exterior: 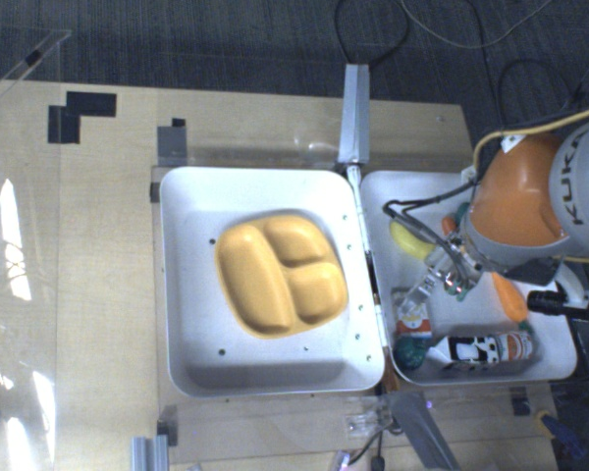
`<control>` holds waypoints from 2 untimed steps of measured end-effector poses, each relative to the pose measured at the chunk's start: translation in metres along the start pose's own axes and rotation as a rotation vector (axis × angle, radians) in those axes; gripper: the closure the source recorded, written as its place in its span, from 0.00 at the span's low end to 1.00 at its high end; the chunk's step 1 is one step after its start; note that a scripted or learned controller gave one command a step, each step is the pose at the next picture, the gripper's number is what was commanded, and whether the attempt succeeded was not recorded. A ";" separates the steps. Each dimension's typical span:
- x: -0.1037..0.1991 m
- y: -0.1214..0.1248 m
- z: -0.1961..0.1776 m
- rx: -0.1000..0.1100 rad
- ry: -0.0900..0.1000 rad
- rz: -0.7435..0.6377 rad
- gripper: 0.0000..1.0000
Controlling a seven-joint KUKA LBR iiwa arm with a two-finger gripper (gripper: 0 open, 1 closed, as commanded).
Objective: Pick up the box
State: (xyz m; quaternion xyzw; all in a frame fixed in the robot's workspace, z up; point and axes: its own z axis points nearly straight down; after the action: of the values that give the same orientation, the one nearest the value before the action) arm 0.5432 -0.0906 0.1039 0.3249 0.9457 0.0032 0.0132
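My gripper [440, 279] hangs low over the middle of the right bin [565, 363], below the arm's orange band [510, 199]. Just under its tip, towards the bin's left wall, lies a small pale item with a red patch [413, 316]; it may be the box, but it is too small to tell for sure. The gripper's tip is close to or touching that item, and nothing is visibly lifted. The arm hides the back right part of the bin.
Also in the right bin are a yellow banana-like piece [408, 238], an orange carrot-like piece [510, 298], a black-and-white patterned bottle [486, 349] lying along the front wall, and a dark green round thing [409, 352]. The left bin [187, 263] holds a yellow divided dish [280, 273].
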 end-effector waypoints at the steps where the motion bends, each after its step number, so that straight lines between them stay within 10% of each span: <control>1: 0.039 -0.024 0.007 -0.006 -0.007 0.178 0.00; 2: 0.037 -0.021 -0.006 -0.012 -0.013 0.175 1.00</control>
State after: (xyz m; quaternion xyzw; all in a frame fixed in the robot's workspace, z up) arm 0.5007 -0.0848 0.1086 0.4060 0.9136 0.0079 0.0211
